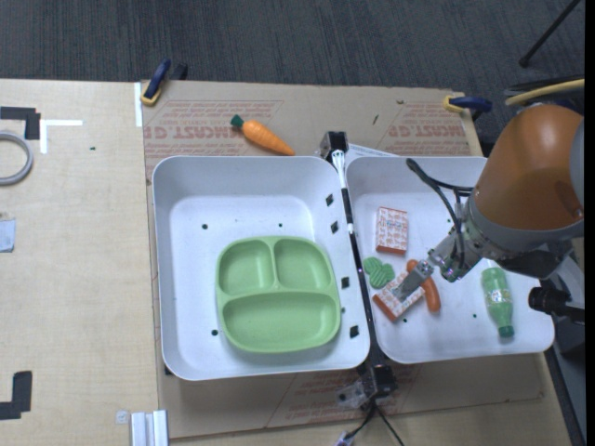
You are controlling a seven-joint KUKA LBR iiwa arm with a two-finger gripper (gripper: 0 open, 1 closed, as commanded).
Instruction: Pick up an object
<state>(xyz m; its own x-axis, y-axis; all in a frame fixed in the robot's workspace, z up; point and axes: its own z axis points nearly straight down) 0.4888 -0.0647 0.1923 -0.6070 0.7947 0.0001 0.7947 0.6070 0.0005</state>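
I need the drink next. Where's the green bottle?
The green bottle lies in the right bin, near its right edge, right of the sausage and below the arm's orange band.

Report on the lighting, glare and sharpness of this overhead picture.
Camera view: even, soft light; a faint shadow under the green plate; mild sheen on the arm's orange band; no harsh glare on the white bins; the claw is slightly soft, the carrot fairly crisp.

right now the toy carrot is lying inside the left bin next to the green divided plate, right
Not quite. The camera view shows the toy carrot lying outside the left bin, on the cardboard behind its back rim. The green divided plate is inside that bin.
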